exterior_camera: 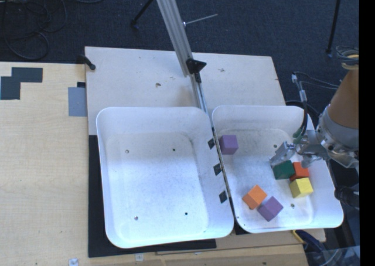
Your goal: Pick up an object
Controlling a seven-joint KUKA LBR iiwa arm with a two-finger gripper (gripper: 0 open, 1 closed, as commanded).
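Observation:
My gripper reaches into the right bin from the right, low over a cluster of cubes. It looks open, with its fingers spread just above a green cube and a red cube that touch each other. Nothing is visibly held between the fingers. A yellow cube lies directly in front of the red one. Farther left in the same bin are an orange cube and a purple cube side by side. Another purple cube sits alone near the bin's left wall.
The left bin stands beside the right one, with a shared divider edge carrying black clips. A slanted aluminium rail rises behind the bins. The arm's orange band is at the right edge.

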